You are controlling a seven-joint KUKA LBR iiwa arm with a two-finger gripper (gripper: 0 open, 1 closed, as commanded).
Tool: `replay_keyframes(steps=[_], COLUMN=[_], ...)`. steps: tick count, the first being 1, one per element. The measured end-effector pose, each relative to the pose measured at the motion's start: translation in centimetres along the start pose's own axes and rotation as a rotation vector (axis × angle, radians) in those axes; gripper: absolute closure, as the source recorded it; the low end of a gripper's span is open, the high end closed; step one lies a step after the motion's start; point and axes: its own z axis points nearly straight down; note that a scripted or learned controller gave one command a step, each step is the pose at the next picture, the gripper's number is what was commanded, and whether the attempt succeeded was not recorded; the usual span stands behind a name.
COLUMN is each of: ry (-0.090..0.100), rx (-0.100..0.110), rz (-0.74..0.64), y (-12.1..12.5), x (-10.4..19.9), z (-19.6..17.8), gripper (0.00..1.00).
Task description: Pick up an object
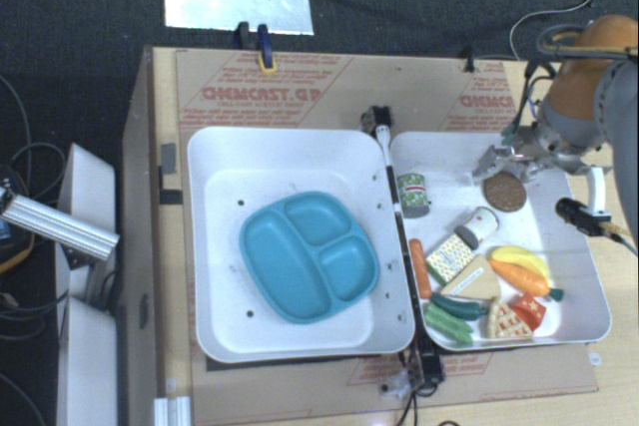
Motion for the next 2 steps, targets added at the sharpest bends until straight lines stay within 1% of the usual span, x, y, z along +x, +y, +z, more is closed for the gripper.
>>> replay_keyframes(steps=[1,2], ry=[0.002,0.001], rx=[0.000,0.002], rz=[0.000,0.003], y=[-1.2,-3.9], x=[3.2,3.3], z=[0.0,0.1], gripper=[0.00,0.00])
